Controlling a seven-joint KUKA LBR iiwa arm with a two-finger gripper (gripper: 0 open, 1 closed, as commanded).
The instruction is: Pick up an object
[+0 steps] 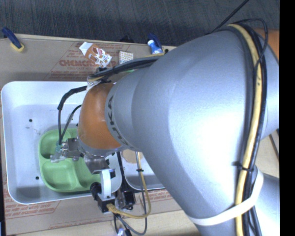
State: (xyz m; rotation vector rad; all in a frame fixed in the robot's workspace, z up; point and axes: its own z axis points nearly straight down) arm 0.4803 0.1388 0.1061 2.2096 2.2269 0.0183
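The grey arm [196, 122] reaches in from 3 o'clock, and its gripper [63, 151] hangs right over the green divided dish [54, 176] — that dish lies toward 6 o'clock in the left white bin [12, 132]. Gripper wide or closed, I can't tell — the orange-banded wrist [96, 117] covers it. Up at 12 o'clock, outside the bin, a crumpled wrapper [95, 55] lies on the cardboard [54, 65].

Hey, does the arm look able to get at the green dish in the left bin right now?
Probably yes. The tool hangs right over the green dish in the left bin, and nothing lies on the dish's visible part. The arm hides its right side.
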